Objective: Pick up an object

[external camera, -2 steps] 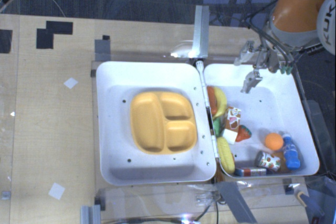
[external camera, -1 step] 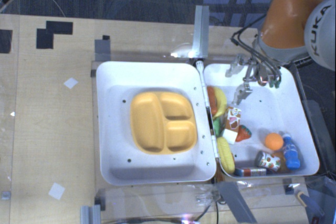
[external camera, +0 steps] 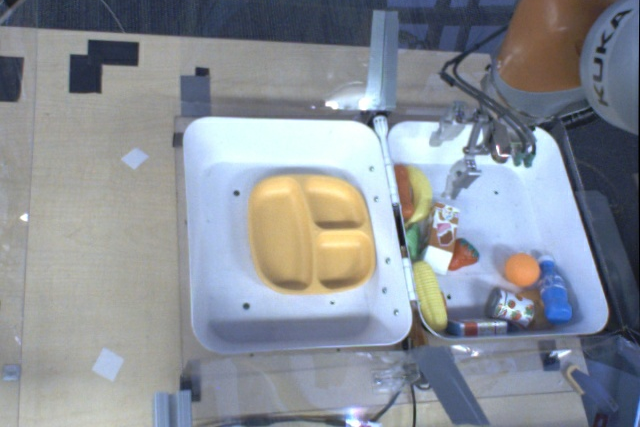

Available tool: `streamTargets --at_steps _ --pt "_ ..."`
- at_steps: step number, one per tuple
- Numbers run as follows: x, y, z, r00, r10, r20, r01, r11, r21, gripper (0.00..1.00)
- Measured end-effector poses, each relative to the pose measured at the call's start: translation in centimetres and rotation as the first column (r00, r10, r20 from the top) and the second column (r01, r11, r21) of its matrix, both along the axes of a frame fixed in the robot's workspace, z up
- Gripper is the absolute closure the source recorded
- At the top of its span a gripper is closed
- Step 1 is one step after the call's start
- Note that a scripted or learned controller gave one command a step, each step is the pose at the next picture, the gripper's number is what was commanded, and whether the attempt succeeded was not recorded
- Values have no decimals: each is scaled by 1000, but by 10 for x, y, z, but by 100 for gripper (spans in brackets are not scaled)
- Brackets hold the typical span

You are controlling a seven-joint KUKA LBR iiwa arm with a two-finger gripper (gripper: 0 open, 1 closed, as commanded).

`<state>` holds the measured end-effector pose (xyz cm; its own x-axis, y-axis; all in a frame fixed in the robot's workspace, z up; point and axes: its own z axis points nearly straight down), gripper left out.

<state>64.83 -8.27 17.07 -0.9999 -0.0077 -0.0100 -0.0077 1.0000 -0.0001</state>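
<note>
Pincer point(external camera: 468, 167) hangs over right bin's point(external camera: 560, 177) bare upper floor.

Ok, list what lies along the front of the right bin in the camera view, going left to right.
Corn cob → dark marker-like stick → printed can → blue bottle. The orange ball sits just behind, over the can and bottle, so I leave it unplaced.

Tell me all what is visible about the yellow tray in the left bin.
The yellow tray is a rounded, glossy piece that looks like plastic, with three compartments: one long one on its left side and two smaller ones on its right. It lies flat, open side up, about in the middle of the left white bin. Only the bin's floor touches it. Nothing lies in its compartments. The gripper is apart from it, over the right bin.
</note>
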Motion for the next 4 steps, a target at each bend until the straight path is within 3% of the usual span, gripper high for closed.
streamTargets --at_steps 1,2,3,4 --pt "6 -35 -58 973 230 9 -230 973 -6 0" --pt "-22 -87 -69 972 236 -1 -236 972 -4 0" --pt "-52 -72 -60 1000 -3 -1 3 1000 0 0" --pt "-37 -54 -67 940 -341 -1 341 940 3 0"
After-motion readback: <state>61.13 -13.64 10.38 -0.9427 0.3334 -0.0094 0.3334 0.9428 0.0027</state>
